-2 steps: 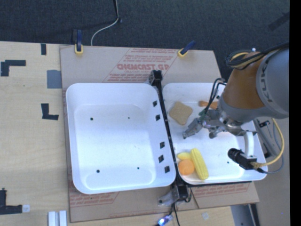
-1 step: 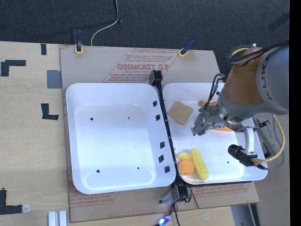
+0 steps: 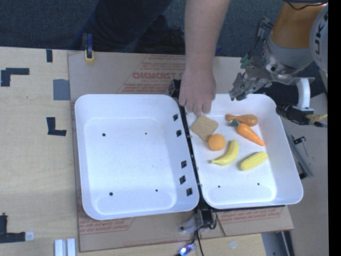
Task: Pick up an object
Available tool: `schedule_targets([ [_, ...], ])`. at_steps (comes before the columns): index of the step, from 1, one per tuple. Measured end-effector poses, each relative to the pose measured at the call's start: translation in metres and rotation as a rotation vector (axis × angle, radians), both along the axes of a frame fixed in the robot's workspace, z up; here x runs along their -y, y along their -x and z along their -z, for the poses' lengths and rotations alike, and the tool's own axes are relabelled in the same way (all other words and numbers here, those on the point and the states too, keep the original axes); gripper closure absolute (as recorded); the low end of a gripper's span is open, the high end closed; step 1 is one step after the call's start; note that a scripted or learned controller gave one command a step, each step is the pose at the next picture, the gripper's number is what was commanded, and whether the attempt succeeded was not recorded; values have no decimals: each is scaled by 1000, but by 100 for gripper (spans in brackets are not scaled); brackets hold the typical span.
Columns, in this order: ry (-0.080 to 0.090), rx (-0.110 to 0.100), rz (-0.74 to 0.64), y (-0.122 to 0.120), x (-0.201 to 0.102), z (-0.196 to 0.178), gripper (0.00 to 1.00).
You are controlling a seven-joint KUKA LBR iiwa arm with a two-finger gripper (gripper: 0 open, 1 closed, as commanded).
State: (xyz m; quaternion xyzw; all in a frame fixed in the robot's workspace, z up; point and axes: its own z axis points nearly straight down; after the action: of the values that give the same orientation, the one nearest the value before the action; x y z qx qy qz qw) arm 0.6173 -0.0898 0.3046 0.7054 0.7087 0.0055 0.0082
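Faintly, red mirrored lettering on the cardboard [image 3: 160,74] — unreadable — hand [image 3: 241,92] state: cannot tell.

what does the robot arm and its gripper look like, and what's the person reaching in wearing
The arm has a rounded orange section with grey metal below it at the wrist, and thin dark cables run along that wrist. The gripper is dark and narrow, tapering to slim fingers. The person's hand comes from a bare forearm, with dark clothing on the torso behind.
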Motion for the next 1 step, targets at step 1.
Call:
schedule_targets([
  [1,-3,-26,7,40,25,51,100],
])
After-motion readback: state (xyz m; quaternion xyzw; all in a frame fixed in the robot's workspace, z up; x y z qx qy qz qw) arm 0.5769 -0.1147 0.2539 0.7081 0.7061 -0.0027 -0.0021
